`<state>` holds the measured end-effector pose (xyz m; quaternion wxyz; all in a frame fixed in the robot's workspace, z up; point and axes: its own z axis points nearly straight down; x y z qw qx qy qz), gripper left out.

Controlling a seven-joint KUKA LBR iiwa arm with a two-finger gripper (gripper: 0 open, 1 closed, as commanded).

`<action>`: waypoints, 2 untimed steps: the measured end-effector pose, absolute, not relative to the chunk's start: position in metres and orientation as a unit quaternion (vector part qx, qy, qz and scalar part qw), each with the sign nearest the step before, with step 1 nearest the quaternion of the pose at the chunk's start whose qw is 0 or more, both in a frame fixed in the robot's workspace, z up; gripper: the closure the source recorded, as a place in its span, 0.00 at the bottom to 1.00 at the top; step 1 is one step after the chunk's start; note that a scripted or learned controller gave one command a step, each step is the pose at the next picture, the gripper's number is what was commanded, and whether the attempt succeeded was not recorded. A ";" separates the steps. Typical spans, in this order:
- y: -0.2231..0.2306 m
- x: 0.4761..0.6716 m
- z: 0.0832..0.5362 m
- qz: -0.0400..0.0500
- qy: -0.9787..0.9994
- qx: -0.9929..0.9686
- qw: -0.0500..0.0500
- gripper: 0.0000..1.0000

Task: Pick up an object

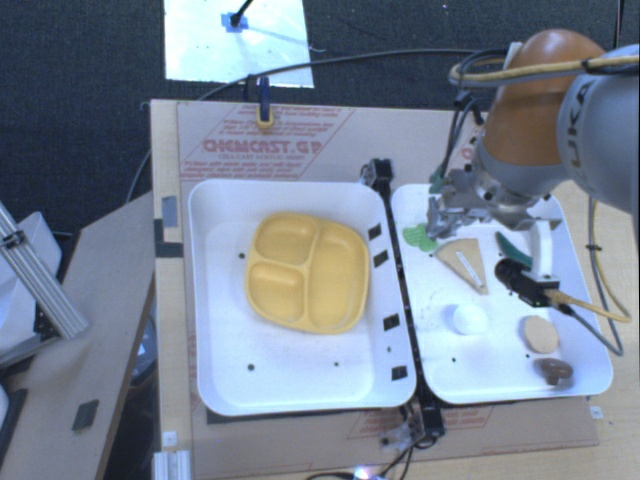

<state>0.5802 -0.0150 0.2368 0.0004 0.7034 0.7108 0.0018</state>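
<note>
- Yellow divided plate (pixel 305 271) lay flat in the middle of the left bin (pixel 215 368), with nothing else beside it.
- Grey arm (pixel 590 133) reached in from the right, and the gripper (pixel 440 220) hung low over the upper left corner of the right bin (pixel 490 368); whether it was spread or pressed together could not be told.
- Green piece (pixel 418 237) lay just under the gripper, with a tan wedge (pixel 462 260) close beside it.
- White ball (pixel 467 318) sat near the bin's middle, well apart from the gripper.
- Tan disc (pixel 540 334) and brown lump (pixel 554 371) lay near each other by the lower right corner.
</note>
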 end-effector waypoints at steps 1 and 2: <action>0.038 0.564 0.239 0.001 0.711 0.704 0.000 1.00; 0.091 0.549 0.239 0.001 0.711 0.703 -0.001 1.00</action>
